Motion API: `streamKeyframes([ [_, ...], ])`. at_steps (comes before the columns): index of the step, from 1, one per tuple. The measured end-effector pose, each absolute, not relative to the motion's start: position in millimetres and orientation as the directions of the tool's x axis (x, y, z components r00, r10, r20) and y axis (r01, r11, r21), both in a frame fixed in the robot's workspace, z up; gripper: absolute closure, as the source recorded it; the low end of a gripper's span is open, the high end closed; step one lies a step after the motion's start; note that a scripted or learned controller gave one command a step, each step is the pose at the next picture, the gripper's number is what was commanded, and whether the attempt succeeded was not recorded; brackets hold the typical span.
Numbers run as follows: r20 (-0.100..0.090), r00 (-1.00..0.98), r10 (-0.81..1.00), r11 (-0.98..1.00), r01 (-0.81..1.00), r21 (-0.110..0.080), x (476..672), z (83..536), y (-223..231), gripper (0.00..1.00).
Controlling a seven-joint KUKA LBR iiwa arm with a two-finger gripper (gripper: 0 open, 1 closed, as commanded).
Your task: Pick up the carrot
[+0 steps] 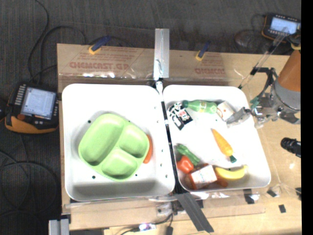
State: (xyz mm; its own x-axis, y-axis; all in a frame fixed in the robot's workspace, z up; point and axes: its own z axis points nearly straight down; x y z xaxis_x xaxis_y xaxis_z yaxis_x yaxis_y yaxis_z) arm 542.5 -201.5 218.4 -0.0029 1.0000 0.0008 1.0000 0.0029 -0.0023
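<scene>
The carrot [222, 143] is orange with a dark green tip. It lies slantwise in the middle of the right bin [259, 146], tip pointing to the front right. My gripper [239, 116] hangs over the bin's back right corner, above and to the right of the carrot and apart from it. Nothing shows in its grasp. The arm [288, 82] comes in from the right edge.
The right bin also holds a green bottle [200, 105], a black-and-white item [180, 115], a small white box [225, 110], a red pepper [185, 164], a carton [203, 176] and a banana [231, 173]. A green divided plate [115, 145] lies in the left bin [73, 180].
</scene>
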Motion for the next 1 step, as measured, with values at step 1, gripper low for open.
streamKeyframes([
  [1,0.001,0.153,0.988,-0.153,0.988,-0.004,550.0,189.0,-216.0,0.00],
])
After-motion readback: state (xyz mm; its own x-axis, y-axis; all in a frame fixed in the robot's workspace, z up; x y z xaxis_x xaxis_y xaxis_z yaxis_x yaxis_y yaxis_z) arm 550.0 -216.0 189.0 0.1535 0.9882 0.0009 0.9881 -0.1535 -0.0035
